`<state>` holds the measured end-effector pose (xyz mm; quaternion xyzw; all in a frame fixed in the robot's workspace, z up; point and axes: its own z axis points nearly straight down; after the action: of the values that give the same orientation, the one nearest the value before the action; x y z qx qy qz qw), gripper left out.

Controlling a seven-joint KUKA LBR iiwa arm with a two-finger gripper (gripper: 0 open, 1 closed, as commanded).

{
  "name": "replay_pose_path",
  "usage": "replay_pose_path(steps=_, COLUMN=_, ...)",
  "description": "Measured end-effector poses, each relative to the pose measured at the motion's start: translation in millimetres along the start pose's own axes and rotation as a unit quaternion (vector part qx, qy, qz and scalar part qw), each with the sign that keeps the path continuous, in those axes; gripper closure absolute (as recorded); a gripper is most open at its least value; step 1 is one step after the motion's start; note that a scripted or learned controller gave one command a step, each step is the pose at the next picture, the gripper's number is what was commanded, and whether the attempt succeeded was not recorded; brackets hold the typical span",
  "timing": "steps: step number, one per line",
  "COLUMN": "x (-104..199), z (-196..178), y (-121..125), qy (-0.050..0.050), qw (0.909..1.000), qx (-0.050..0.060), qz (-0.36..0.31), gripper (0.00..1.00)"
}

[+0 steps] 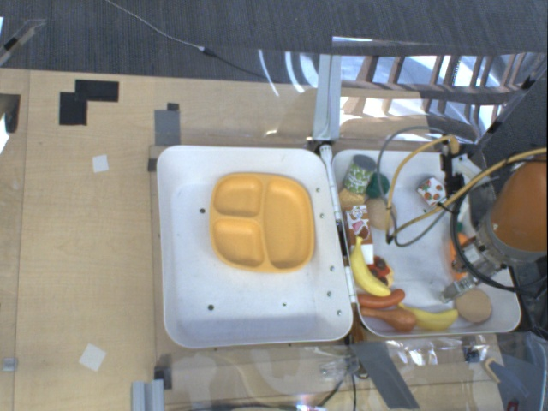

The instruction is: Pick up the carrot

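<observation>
Table (77,255): pale wood, carrying two shallow white bins side by side.

Left bin (184,298): held a yellow divided plate (261,221), sitting near its middle.

Right bin (411,264): crowded with toy food along its left and near edges. The arm (518,208), grey with an orange band, hung over the bin's right side, trailing yellow and black cables.

Smaller items: green vegetable (360,180) at the far left corner, two bananas (366,272), sausages (381,299) (390,318), a brown egg-like piece (473,306).

Carrot (455,251): judged to be the small orange shape at the bin's right side, mostly hidden under the wrist; identity not certain.

Gripper (458,272): low over that spot. Whether it was spread or pressed together could not be told.

Progress: approach looked made; no grasp seen, lift apparently remaining.
</observation>
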<state>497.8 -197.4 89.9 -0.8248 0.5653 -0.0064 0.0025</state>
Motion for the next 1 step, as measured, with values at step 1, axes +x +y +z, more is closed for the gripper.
replay_pose_path(steps=1, x=-14.5, z=-130.6, y=-49.8, qy=0.001, qw=0.9999, qx=0.002, qz=0.011, gripper=1.00)
